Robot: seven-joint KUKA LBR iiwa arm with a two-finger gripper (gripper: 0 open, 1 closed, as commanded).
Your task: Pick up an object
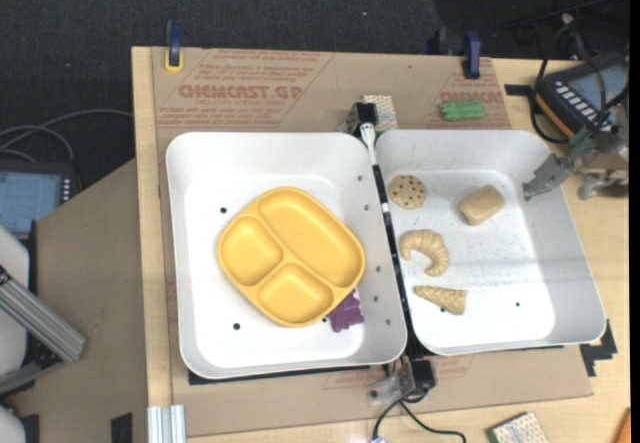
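Clearly I've lifted nothing yet: the end effector (540, 176) sits at the right bin's (560, 326) right rim, and I cannot tell its state. Nearest it, the tan block (481, 204) lies untouched, with cookie (407, 192) and croissant (424, 249) further left.

Open floor btwn bun (481, 205) & croissant (425, 250)

Purple thing (346, 313) partly tucked under the yellow plate (290, 254), so shape hard to tell. Gripper (545, 177) at the right bin's (560, 261) far edge, blurry, arm behind it cut off by the side. Fingers too fuzzy to read. Green thing (462, 111) on the brown board (250, 91) too small to name. Blue box (30, 196) at left cut off by the edge.
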